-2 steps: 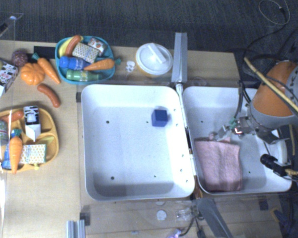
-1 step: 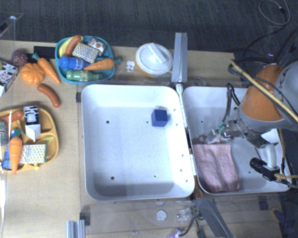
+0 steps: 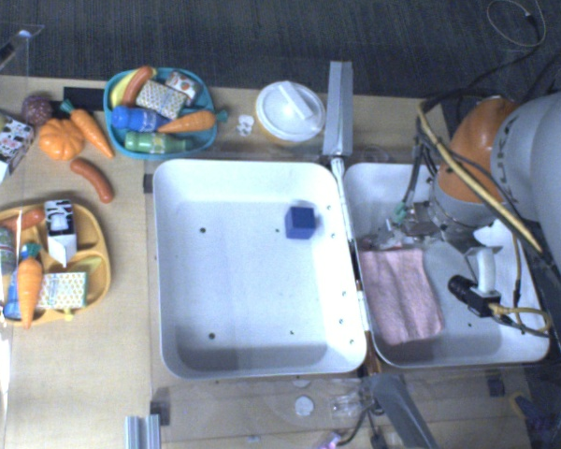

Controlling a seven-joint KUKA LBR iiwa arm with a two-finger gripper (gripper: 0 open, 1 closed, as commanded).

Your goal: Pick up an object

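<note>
Blue cube sits upper right in left bin; pink cloth lies flat in right bin

You have open floor across most of the left bin, where only the blue cube stands near its right wall, while the right bin is crowded by the pink cloth and the arm.

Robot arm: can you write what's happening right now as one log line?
arm: over right bin | gripper: above pink cloth | blue cube: left bin, untouched | held: nothing seen
</note>
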